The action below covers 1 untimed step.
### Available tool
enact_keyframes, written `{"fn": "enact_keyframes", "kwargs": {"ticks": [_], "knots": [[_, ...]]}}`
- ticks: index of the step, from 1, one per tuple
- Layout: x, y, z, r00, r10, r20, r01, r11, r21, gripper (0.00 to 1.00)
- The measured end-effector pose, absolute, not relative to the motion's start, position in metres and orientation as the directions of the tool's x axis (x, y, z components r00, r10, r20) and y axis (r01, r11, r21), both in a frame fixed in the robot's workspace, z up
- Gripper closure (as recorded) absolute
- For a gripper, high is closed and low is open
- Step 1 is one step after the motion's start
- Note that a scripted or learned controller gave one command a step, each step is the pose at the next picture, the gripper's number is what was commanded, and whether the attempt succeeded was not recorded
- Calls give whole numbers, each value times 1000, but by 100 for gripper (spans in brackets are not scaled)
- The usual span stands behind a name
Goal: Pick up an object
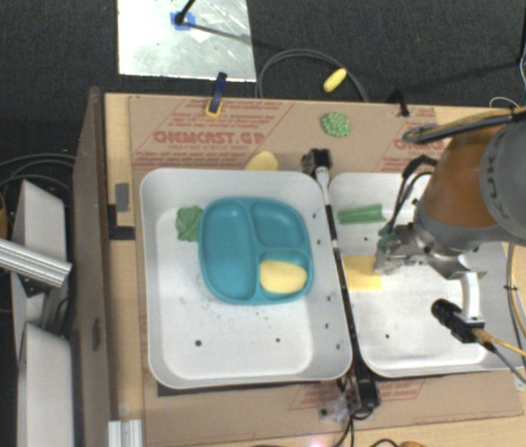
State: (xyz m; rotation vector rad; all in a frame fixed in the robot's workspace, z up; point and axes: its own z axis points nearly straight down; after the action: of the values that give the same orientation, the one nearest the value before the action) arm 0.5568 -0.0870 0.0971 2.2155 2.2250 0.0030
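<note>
- Since everything here hangs on the divider (335, 250) between the two bins, I place each thing from it, going left to right.
- Left of the divider, the left bin (179, 352) holds a blue compartment plate (244, 245); a yellow lump (282, 276) lies in the plate's lower right compartment, near the divider, and a green leafy piece (189, 222) sits at the plate's far left edge.
- Just right of the divider, in the right bin (411, 347), lies a flat pale yellow piece (363, 276), and up from it a green stick (359, 214), long axis across the bin, one end near the divider.
- Farther right of the divider, my gripper (385, 257) is low over the right bin, at the upper right edge of the yellow piece.
- I judge the yellow piece my nearest target: it lies from my hand toward the divider and slightly toward the bin's near wall.
- Whether my hand is spread or closed I cannot tell; the wrist hides it.
</note>
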Motion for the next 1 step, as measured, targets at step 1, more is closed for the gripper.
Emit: {"fn": "enact_keyframes", "kwargs": {"ticks": [1], "knots": [[585, -119, 153, 0, 1000, -3, 1000, 0, 8, 100]]}}
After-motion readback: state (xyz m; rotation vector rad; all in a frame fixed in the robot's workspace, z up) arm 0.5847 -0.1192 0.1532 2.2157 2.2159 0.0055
